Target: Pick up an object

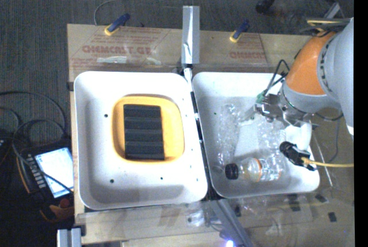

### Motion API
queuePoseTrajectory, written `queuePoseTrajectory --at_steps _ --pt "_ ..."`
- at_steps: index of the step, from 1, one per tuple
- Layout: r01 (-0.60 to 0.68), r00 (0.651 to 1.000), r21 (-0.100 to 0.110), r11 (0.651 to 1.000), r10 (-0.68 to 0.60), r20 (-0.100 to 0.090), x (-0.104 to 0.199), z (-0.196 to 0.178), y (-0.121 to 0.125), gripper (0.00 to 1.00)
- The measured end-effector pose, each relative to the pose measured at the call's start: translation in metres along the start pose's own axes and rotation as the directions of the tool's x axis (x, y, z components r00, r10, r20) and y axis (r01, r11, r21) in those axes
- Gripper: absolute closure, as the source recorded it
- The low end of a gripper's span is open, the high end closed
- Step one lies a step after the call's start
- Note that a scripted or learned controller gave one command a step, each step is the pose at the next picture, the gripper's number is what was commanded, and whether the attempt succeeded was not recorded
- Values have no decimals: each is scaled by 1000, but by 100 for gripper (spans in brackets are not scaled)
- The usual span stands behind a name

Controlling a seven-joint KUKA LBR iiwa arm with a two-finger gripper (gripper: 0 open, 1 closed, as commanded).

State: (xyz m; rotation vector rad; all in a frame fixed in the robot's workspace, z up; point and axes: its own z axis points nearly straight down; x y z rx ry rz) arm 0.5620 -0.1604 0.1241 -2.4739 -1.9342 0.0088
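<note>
target: plastic bottle (257, 170) lying lower right in right bin (299, 185) | light, thin, slick, crushable; pinch mid-body across its width | gripper (275, 111): finger state can't tell

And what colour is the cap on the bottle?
Black. The bottle lies in the right bin; the camera view shows its cap.
</note>
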Motion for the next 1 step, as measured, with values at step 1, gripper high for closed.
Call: queuePoseTrajectory --at_steps 1 --pt "2 1000 3 1000 -2 1 1 -8 -1 100"
